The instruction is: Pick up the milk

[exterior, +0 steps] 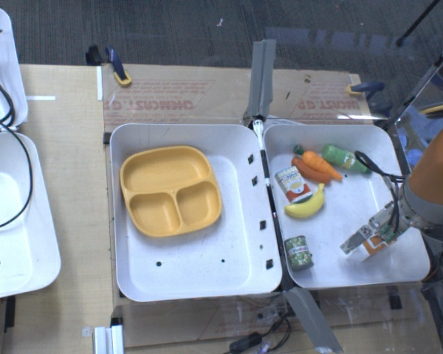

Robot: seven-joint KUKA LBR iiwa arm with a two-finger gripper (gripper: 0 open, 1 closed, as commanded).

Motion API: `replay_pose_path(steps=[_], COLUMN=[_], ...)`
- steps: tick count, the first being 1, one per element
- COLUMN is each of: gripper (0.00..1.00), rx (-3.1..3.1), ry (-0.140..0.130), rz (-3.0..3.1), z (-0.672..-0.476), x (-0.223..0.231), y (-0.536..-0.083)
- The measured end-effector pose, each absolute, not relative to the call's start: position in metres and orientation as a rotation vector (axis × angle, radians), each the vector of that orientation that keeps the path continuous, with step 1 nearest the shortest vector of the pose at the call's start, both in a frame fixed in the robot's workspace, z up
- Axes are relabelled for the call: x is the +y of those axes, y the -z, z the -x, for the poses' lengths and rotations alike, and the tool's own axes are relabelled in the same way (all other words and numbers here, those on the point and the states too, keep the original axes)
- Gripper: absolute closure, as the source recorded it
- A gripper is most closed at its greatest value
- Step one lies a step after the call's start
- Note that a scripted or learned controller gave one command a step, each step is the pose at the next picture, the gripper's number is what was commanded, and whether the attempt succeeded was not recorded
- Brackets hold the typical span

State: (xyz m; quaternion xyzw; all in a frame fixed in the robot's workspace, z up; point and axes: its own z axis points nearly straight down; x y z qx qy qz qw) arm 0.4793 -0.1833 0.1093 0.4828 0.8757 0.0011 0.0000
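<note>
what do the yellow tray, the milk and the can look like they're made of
Tray: probably molded plastic, matte, one even yellow with rounded compartments.
Milk: looks like a printed carton, boxy with flat faces; card or toy plastic, hard to tell.
Can: cylinder with a green label and pale rim; metal or plastic, unclear.

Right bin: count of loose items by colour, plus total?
Counting the loose items in the right bin:
Orange: 1, the carrot
Yellow: 1, the banana
Green: 2, the bottle and the can
White: 1, the milk carton
Total: 5
A small orange thing lies at the gripper; it isn't counted, since I can't identify it.
</note>
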Motion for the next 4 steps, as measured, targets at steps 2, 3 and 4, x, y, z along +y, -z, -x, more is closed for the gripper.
replay_pose_path(steps=[2, 3, 4], gripper=[1.0, 1.0, 1.0], rx=[2.805, 2.805, 2.737], ry=[-0.052, -0.042, -0.039], rz=[-1.467, -1.474, -1.595], z=[-0.486, -0.482, -0.482], x=[-0.194, -0.199, -0.2], y=[-0.1, -0.106, -0.107])
